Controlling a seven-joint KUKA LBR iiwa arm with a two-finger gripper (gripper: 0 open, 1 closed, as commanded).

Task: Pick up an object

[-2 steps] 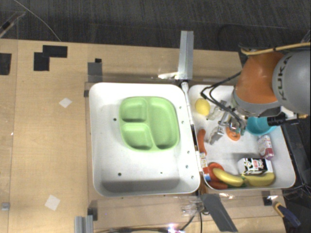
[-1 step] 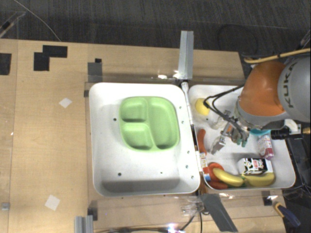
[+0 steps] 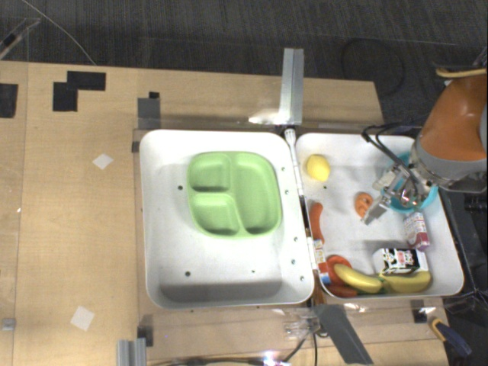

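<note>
— Step in hand?

— Approach, by the look of it. Gripper (image 3: 380, 198) low over the right bin (image 3: 450, 277), toward the bin's 3 o'clock side, tilted down toward 8 o'clock. Fingers (image 3: 372, 213) apart, nothing between them. No lift yet.

— Likeliest target?

— Probably the orange piece (image 3: 364, 202), just beside the fingertips at their 9 o'clock, near the bin's middle, lying on the white floor. Apart from the neighbours: lemon (image 3: 318, 168) at its 10 o'clock, red sausage (image 3: 316, 223) at its 8 o'clock along the dividing wall.

— Long axis?

— Hard to call. Small and lumpy, a touch taller than wide, so roughly 12 to 6 if anything. Too small to tell which end leads.

— Next move?

— Short shift toward 9 o'clock to centre over the piece, then straight down, then closing across the narrow width, 9 to 3. Little margin on something that small; easy to nudge aside instead of catching it.

— Other candidates nearby?

— Small bottle (image 3: 417, 232) at the gripper's 4 o'clock, long axis near 12 to 6. Carton (image 3: 400, 260) at 5 o'clock, and two bananas (image 3: 381, 282) below it along the bin's 6 o'clock wall, lying 9 to 3. All farther from the fingertips than the orange piece.

— And the other side?

— Left bin (image 3: 164, 280) on the desk (image 3: 69, 227), carrying a green tray (image 3: 232, 193). No part in this step, judging from the arm's place.
</note>
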